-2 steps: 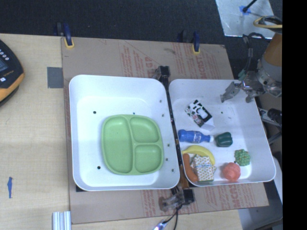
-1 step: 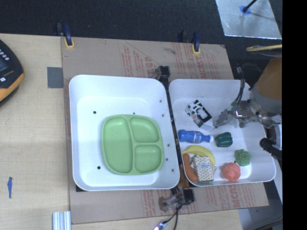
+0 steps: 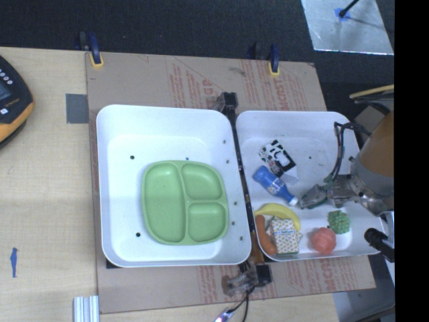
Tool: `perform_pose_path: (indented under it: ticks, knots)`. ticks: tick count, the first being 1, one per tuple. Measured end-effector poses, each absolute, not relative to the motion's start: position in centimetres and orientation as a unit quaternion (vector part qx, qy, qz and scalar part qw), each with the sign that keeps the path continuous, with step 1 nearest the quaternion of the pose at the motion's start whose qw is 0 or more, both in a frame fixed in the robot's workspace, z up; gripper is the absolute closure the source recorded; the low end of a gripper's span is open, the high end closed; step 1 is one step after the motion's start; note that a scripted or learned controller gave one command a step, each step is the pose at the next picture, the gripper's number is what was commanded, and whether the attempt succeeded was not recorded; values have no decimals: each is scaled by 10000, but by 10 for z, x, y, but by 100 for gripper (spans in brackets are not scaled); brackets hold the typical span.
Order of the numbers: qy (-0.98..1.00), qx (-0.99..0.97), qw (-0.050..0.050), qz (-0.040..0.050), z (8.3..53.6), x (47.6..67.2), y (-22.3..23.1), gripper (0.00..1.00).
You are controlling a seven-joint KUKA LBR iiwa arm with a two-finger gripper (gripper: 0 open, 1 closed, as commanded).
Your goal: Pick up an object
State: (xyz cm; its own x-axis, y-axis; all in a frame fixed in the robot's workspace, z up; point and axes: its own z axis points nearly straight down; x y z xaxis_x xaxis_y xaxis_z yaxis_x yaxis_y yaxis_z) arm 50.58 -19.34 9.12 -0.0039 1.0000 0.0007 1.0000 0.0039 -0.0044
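The right bin (image 3: 301, 123) holds several small items. A black-and-white toy (image 3: 276, 156) lies near its middle, with a blue bottle (image 3: 271, 182) just below it. Along the front wall lie a yellow banana (image 3: 278, 211), an orange carrot-like piece (image 3: 262, 237), a small patterned box (image 3: 285, 237), a red fruit (image 3: 322, 240) and a green broccoli-like piece (image 3: 339, 221). My gripper (image 3: 310, 198) hangs low in this bin, just right of the bottle's cap and above the red fruit. I see nothing held in it.
The left bin (image 3: 107, 180) holds a green divided plate (image 3: 184, 202). The arm's grey body (image 3: 375, 166) covers the right bin's right side. A yellow and black device (image 3: 10, 106) sits at the bench's far left.
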Motion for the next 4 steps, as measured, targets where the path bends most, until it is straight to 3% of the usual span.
perform_pose_path:
  ticks: [1, 2, 3, 4]
  knots:
    - [-7085, -7057, 2, 6, 92, 587, -212, 0]
    - [-7084, -7058, 17, 14, 91, 509, -212, 0]
    - [-7092, -7050, 9, 9, 92, 550, -177, 0]
    - [-7089, -7053, -5, 5, 146, 652, -189, 0]
